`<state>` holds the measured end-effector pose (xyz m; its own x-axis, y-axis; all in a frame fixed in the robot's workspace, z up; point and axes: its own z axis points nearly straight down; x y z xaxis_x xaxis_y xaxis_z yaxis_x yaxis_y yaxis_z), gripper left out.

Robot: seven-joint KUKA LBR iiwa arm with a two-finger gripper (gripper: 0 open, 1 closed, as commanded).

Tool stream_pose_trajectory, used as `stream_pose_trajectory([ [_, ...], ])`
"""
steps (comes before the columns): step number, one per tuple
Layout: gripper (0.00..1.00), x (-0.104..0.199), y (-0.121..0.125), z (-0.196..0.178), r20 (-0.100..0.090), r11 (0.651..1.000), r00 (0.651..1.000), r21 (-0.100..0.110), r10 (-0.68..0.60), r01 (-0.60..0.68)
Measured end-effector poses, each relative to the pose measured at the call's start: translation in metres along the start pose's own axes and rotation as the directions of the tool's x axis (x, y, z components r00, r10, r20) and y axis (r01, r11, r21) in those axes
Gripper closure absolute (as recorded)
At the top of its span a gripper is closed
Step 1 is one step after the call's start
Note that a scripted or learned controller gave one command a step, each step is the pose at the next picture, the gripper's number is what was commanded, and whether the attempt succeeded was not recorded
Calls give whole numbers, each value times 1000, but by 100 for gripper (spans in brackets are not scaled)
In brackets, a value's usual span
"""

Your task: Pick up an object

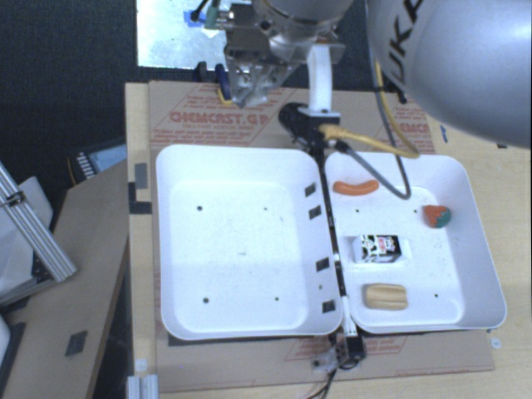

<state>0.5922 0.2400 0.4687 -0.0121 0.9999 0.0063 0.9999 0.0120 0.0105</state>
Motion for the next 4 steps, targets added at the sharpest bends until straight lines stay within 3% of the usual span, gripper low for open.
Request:
stream_pose_trajectory([
  [1, 100, -54, -32, 146, 12, 1000, 1000, 25, 15, -16],
  [2, 100, -151, -82, 139, 9, 1000, 1000, 11, 20, -20],
  [3, 100, -107, -88, 80, 3, 1000, 1000, 4, 4, -4],
  [4, 100, -81, -107, -18, 1, 1000, 1000, -2, 5, -5],
])
